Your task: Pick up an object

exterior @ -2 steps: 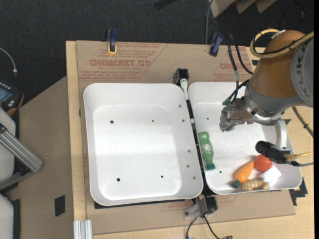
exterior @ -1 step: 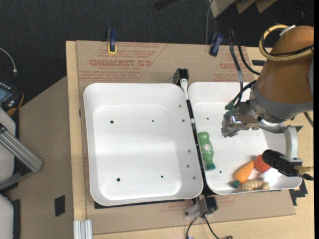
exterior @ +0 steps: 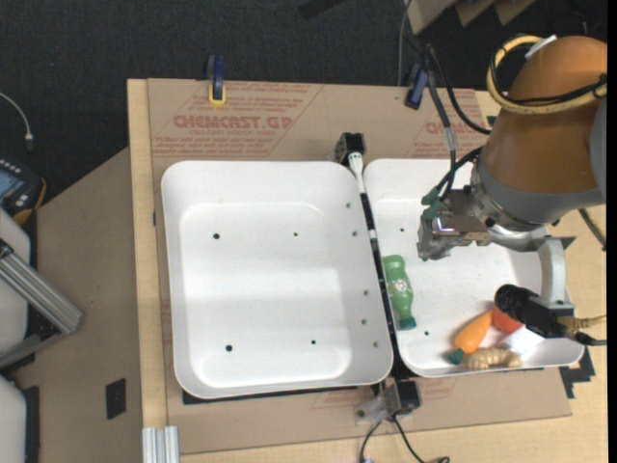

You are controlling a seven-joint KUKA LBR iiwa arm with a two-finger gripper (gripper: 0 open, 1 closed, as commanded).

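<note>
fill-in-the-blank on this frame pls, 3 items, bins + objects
1. The green bottle lies in the ____ bin, against the divider between the bins.
2. The carrot near that bin's front edge is ____ in colour.
3. The end effector hangs over the ____ bin.

Missing words: right; orange; right

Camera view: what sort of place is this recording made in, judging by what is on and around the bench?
Probably a robotics lab workbench set up for grasping trials: two white bins clamped to a board, toy objects such as a green bottle and a carrot, and loose cables.
</note>
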